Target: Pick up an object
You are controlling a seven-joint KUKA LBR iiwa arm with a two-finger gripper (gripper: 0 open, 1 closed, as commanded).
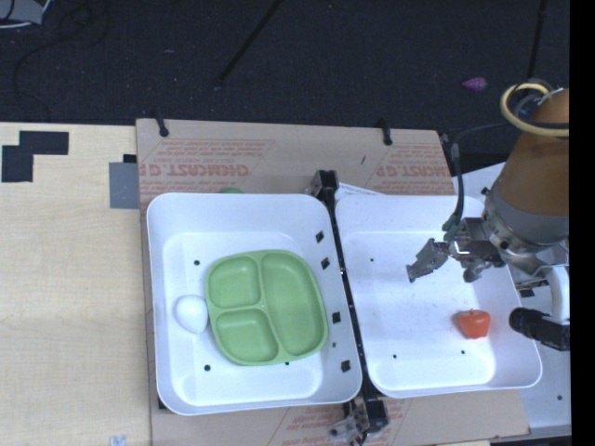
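Your two-finger gripper (437,260) hangs with fingers apart, gripping nothing; the small round red-orange plastic fruit (472,323) sits near, at its five o'clock.

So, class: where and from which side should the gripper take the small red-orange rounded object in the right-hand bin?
Probably grip the small red-orange rounded object across its middle, coming straight down from above. It lies low on the floor of the right white bin, away from the walls, so its sides look free. The gripper is above and left of it.
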